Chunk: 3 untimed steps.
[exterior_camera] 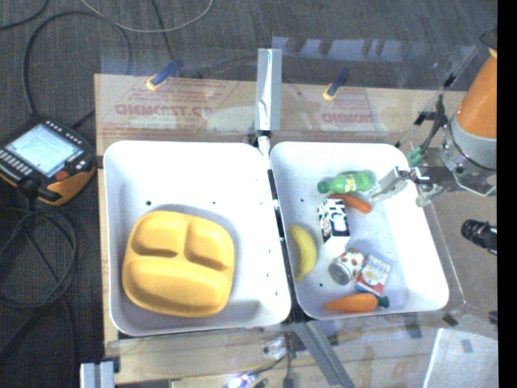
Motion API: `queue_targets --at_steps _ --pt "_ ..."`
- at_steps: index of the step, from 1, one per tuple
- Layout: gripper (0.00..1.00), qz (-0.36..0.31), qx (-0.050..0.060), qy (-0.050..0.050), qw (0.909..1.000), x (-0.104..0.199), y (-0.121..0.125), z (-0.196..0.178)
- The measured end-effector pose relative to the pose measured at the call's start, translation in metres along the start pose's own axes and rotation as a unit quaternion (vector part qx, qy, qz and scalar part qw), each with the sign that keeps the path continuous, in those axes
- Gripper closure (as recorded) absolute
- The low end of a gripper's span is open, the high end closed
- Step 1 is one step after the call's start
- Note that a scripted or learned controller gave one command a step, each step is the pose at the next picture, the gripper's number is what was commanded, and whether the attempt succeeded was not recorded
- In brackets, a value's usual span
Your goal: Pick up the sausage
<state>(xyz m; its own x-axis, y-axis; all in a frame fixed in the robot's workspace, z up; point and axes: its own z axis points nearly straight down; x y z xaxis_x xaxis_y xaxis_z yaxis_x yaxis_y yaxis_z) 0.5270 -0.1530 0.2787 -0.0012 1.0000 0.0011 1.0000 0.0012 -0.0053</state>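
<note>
Sausage (353, 203): small orange-red piece, right bin (420, 241), far half, lying just under the green bottle (347, 182), touching or nearly so.
End effector (393, 182): mine, near the bin's far right corner, tips low and just right of the sausage and bottle; spread or pressed together, I cannot tell.
Neighbours: black-and-white carton (333, 218) just beside the sausage, banana (304, 249), can (346, 266), juice box (373, 274), carrot (354, 303).
Left bin (161, 168): yellow tray (179, 261).
Progress: nothing lifted; approach stage, grasp and lift remain.
</note>
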Motion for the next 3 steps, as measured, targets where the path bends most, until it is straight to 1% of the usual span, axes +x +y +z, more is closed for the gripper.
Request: queue_targets --at_steps 1,2,3 --pt "0.0 0.03 0.0 -0.001 0.9995 -0.029 0.046 0.098" --pt "0.0 0.06 0.0 0.001 0.9982 -0.012 0.077 0.17" --pt "0.0 0.086 -0.007 0.001 0.9963 -0.03 0.092 0.19"
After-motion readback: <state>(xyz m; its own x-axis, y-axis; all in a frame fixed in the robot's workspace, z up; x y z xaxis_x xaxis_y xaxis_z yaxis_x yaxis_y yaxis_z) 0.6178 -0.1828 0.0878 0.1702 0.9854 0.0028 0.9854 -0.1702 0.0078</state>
